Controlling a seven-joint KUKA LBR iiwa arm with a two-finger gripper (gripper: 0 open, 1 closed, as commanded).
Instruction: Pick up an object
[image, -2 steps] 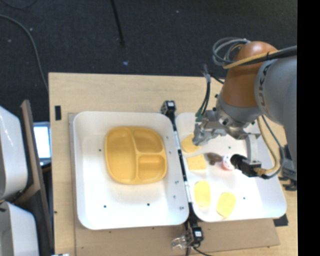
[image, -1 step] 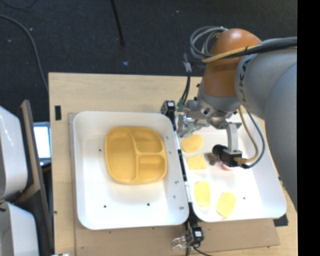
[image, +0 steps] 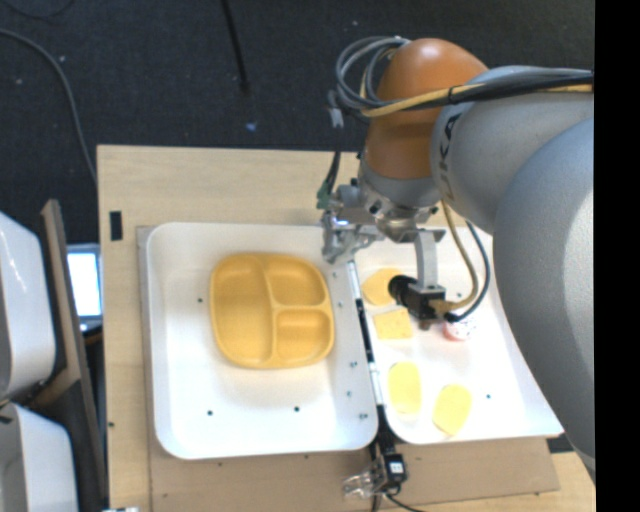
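Note:
In the right bin (image: 500, 395) lie several pale yellow pieces: a round disc (image: 377, 288), a square slab (image: 393, 326), an oval (image: 404, 387) and a second oval (image: 452, 409). A small white and red ball (image: 459, 330) rests beside the square slab. My gripper (image: 388, 262) hangs over the bin's far left part, just above the round disc and close to the divider. The grey arm with its orange band (image: 415, 100) hides the back of the bin.
The left bin (image: 180, 400) holds a yellow divided plate (image: 270, 308) at its middle. The rim between the two bins (image: 366, 350) runs right beside the gripper. Cables loop above the wrist (image: 355, 70). Wooden bench edge (image: 120, 300) frames the bins.

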